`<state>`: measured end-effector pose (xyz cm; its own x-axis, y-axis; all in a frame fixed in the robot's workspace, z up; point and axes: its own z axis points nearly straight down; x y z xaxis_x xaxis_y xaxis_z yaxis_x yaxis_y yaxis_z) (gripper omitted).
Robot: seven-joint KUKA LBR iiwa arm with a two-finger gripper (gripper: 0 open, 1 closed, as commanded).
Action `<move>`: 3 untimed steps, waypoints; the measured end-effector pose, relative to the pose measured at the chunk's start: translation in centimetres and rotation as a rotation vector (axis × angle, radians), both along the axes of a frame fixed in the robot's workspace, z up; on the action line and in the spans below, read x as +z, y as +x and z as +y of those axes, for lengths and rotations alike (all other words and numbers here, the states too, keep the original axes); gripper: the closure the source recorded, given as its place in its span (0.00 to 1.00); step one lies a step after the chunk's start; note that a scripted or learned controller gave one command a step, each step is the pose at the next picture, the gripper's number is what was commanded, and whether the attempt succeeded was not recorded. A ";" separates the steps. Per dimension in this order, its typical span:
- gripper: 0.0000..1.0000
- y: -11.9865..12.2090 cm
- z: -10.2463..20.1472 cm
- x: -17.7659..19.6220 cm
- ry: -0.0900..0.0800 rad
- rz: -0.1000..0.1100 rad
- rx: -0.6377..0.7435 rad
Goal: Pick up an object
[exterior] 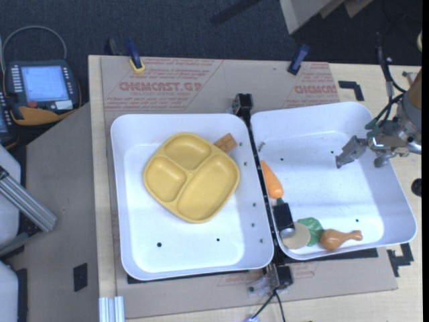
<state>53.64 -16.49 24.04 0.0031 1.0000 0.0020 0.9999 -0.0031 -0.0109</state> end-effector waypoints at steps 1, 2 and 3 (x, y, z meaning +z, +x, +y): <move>0.00 0.2 0.0 0.6 -0.003 -0.011 0.003; 0.00 1.1 0.2 -4.8 -0.001 -0.009 0.003; 0.00 0.8 0.1 -9.1 0.000 -0.005 0.002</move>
